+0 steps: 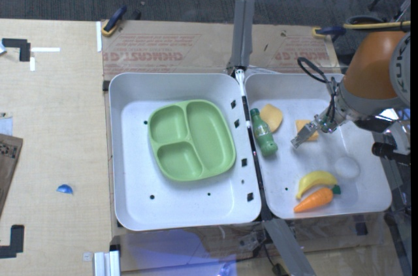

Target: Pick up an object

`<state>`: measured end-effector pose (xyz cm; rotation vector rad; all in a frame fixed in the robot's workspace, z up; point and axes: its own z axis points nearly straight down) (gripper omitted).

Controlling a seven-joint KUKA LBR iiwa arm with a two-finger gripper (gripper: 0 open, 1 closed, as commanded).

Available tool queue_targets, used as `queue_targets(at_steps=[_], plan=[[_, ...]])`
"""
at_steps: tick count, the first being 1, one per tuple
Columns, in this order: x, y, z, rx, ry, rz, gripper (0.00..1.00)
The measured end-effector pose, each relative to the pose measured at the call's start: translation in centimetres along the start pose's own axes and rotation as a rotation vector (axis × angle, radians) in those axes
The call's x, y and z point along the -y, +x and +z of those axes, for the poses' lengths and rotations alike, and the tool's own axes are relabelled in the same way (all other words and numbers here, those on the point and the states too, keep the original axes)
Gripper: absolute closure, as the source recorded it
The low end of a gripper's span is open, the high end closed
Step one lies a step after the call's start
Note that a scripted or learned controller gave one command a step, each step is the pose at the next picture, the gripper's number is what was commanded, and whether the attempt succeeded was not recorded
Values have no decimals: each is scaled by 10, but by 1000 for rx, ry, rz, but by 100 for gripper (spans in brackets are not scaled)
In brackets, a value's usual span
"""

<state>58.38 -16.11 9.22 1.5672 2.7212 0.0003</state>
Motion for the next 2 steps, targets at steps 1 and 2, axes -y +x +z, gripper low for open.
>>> queue_targets(at_steps=[1,2], plan=[[-24,0,1,0,1,313,0],[-24,-1,-8,1,1,312,100]])
